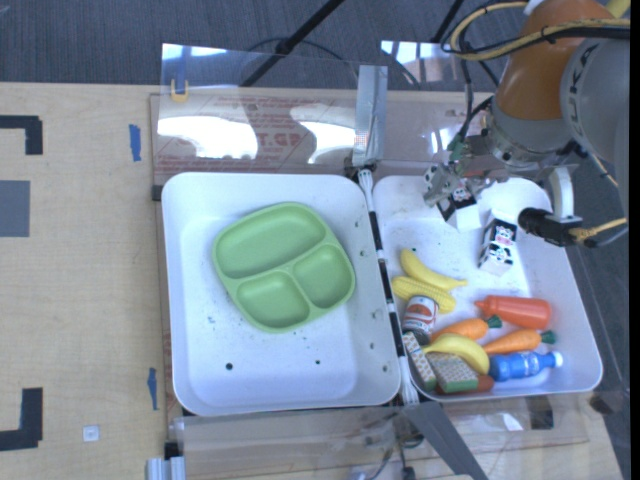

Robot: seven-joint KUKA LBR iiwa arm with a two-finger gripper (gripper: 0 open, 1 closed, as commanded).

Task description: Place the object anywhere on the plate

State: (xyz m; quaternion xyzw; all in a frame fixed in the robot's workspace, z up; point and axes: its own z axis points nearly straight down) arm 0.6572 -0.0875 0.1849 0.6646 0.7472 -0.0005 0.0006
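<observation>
Nearest, toy food (470, 343) crowds the right bin (580, 318). In the left bin (190, 298) lies the green plate (285, 265). Farther back, the pincer (450, 188) hovers over the right bin; its spread cannot be told.

Green plate (285, 265), yellow bananas (428, 272), orange carrot (516, 342), blue bottle (524, 365), white bins (190, 268).

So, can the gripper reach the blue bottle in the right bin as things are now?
Probably yes. The blue bottle lies on top at the near edge, uncovered, and the gripper hangs over the same bin's far end.
</observation>
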